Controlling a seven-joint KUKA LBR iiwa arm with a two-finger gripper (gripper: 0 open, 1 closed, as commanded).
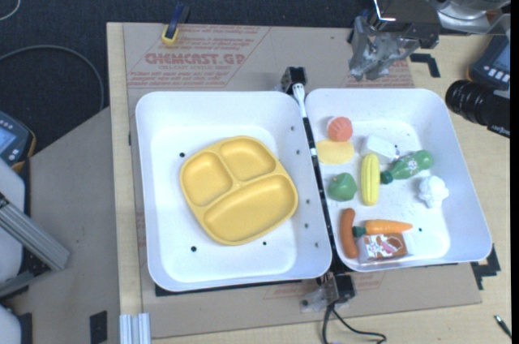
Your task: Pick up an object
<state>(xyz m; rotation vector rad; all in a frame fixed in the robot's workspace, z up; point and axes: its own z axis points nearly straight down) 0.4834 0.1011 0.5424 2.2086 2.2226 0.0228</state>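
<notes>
Several toy foods lying in right bin | tomato sitting nearest, below-left of gripper | gripper hanging above bin's far rim, grip state unclear

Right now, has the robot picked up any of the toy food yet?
Not yet. Nothing looks done: the gripper hangs above the far edge of the right bin with no toy between its fingers. The toys, like the corn, the carrot and the green bottle, all lie in that bin. The yellow tray sits in the left bin. Left to do: come down, grab one and lift it.
</notes>
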